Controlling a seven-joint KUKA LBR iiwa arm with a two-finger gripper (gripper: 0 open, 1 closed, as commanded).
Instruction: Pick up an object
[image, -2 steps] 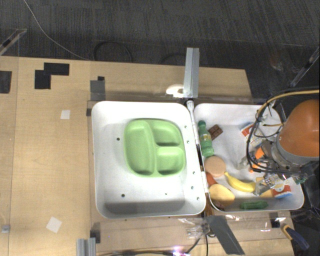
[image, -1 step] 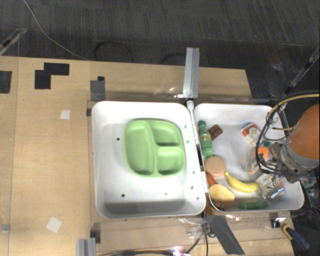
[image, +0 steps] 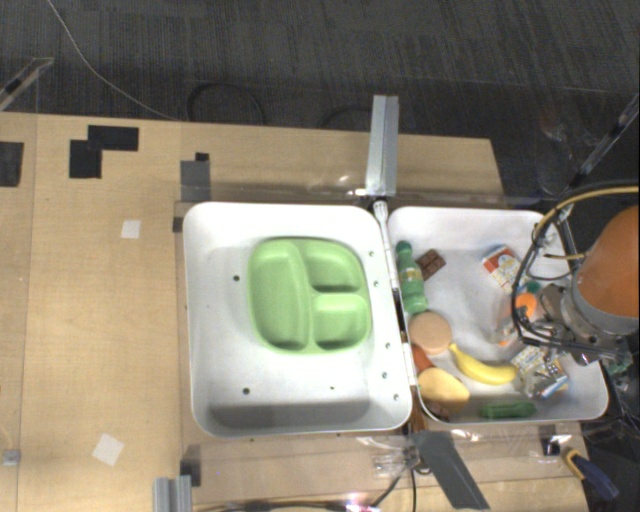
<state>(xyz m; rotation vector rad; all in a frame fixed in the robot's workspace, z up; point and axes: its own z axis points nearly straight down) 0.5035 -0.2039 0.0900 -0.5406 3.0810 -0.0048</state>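
The right bin (image: 470, 232) holds several objects. A green bottle (image: 408, 279) lies along its left wall, with a small brown block (image: 431, 264) beside it. Below them sit a round tan piece (image: 431, 329), a banana (image: 481, 367), a yellow-orange fruit (image: 443, 385) and a green cucumber-like stick (image: 506, 408). A small white and red carton (image: 500, 264) lies near the back right. My gripper (image: 536, 352) is low over the bin's right side, just right of the banana's tip, partly hidden by cables and the wrist. A crinkled silvery packet (image: 545, 377) lies under it.
The left bin (image: 215, 300) holds a green divided plate (image: 306, 293). The arm's orange band (image: 612, 268) and black cables (image: 540, 250) hang over the right bin's right edge. A metal post (image: 383, 140) stands behind the wall between the bins.
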